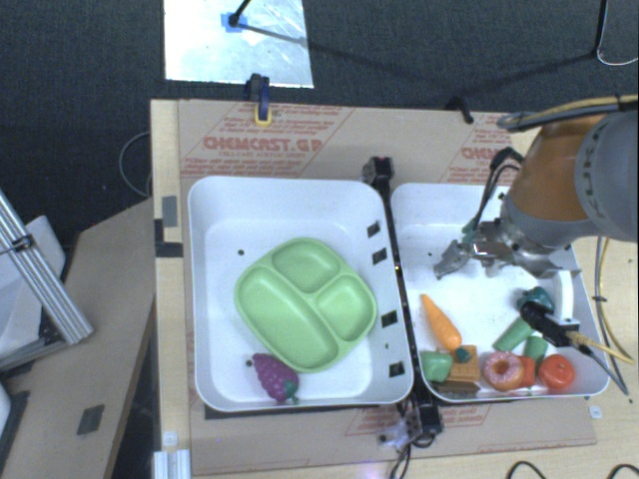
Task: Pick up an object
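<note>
Hand low in right bin, far-left part, over bare white floor. Fingers look spread, nothing btwn them. Carrot just near of hand, not touched. Other toys along near edge. Pick not done yet; grab + lift still to do.

Single fixed camera above bench, angled downward, taking in both white bins: left bin, right bin. Arm enters from frame right. Moderate distance; dark floor visible beyond bench.
</note>
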{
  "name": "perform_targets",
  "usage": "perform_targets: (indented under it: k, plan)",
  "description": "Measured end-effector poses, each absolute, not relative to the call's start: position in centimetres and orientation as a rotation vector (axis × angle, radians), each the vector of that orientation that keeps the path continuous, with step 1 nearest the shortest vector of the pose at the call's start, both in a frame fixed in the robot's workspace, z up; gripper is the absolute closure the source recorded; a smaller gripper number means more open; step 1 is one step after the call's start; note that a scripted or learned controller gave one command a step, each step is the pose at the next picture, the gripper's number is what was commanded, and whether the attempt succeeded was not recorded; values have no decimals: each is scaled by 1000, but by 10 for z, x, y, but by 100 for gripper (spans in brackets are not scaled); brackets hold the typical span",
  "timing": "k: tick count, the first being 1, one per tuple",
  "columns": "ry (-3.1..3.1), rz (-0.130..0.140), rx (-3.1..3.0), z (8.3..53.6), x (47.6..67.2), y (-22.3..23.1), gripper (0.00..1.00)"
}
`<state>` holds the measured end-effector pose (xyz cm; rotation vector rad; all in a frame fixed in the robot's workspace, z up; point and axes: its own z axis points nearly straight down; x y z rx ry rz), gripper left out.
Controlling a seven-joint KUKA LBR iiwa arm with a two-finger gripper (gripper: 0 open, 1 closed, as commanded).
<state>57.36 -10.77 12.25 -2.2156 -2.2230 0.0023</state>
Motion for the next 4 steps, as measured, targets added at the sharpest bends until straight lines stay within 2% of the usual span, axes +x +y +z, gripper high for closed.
perform_targets:
  k: [1, 2, 3, 4]
  plan:
    - [-2221, 2, -2218, 82, 573, -107, 0]
    - [-2224, -4, -2222, 95, 575, -108, 100]
    - [-2231, -7, -2221, 155, 586, -107, 100]
    - [-2228, -6, -2224, 210, 586, -117, 100]
